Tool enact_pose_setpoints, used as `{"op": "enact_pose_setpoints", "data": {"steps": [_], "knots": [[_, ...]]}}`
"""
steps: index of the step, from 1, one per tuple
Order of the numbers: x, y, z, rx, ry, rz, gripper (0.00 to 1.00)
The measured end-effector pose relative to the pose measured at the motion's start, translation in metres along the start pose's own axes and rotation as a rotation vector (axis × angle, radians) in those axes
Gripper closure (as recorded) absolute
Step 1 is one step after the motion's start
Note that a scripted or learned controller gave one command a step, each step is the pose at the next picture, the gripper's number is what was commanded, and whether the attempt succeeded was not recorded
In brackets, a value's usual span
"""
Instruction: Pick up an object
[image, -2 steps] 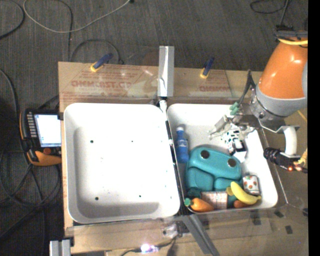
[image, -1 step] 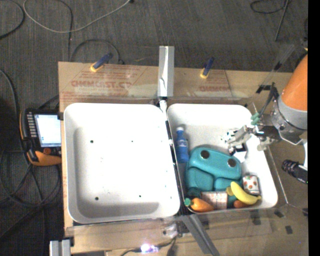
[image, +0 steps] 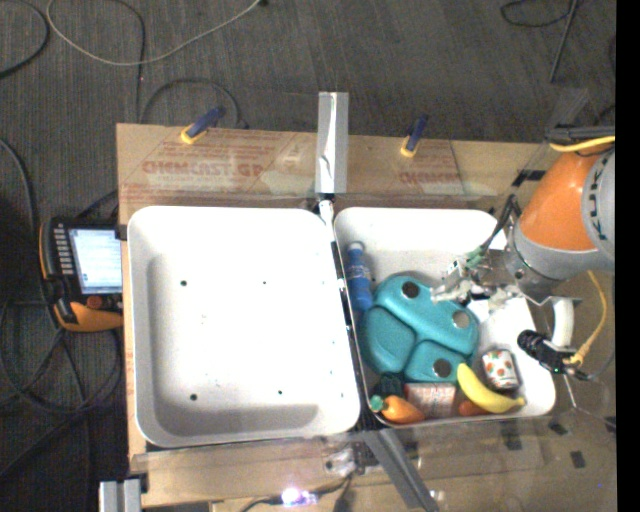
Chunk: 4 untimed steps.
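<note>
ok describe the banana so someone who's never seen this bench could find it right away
Start at the right-hand white bin, the one crowded with items, and go to its near right corner. The banana lies there just below the big teal plastic piece, beside a small white printed cup. It is the only plain yellow, curved thing in the bin; the orange toy carrot to its left is shorter and darker.

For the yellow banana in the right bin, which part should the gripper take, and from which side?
Probably the middle of the yellow banana, from above, the fingers across its narrow width. It lies flat and curved near the front wall of the right white bin, with a small patterned can close behind, so its ends look crowded.
</note>
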<state>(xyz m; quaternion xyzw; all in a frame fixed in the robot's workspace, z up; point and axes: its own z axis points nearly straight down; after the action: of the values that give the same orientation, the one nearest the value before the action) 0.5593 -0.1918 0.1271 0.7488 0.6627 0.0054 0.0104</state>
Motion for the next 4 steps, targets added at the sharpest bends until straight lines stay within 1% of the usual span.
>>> {"op": "enact_pose_setpoints", "data": {"steps": [1,2,3,4], "knots": [[-0.014,0.046,0.016,-0.020,0.005,-0.073,0.00],[0.002,0.039,0.015,-0.037,-0.014,-0.085,0.00],[0.038,0.050,-0.071,0.025,0.007,-0.339,0.00],[-0.003,0.047,0.005,-0.009,-0.003,-0.313,0.00]]}}
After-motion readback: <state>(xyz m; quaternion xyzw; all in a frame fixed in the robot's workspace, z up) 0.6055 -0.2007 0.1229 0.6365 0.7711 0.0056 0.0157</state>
